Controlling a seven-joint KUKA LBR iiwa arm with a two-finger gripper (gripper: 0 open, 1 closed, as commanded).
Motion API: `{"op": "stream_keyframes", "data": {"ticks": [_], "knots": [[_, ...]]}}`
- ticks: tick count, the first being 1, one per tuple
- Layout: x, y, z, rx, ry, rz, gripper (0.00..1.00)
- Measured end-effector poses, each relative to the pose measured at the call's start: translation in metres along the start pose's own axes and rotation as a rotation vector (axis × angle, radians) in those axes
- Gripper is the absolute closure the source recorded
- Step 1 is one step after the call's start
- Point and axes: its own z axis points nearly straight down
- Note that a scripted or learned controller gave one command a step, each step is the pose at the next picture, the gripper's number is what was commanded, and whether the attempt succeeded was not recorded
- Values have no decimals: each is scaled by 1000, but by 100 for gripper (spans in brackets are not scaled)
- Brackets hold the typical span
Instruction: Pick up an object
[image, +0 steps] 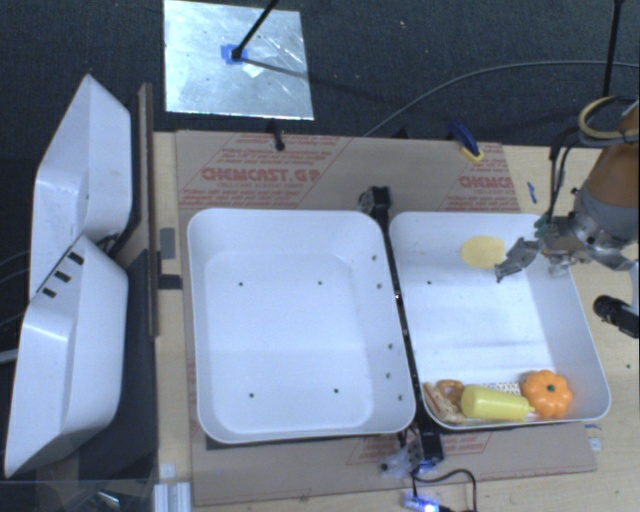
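Nearest the camera, along the 6 o'clock wall of the right bin (575, 330), sit three items in a row: a pretzel-like snack (445, 395), a yellow block (492, 404) and a small orange pumpkin (547, 392), touching one another. Pale yellow lemon-shaped object (483, 251) lies near the bin's 12 o'clock wall, well apart from that row. Gripper (512, 260) hangs just at 3 o'clock of the lemon; fingers hold nothing visible, and their opening cannot be told. Left bin (200, 330) sits at 9 o'clock on the bench (170, 290).
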Motion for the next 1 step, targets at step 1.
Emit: {"op": "stream_keyframes", "data": {"ticks": [1], "knots": [[11,24,86,1,1,-3,0]]}}
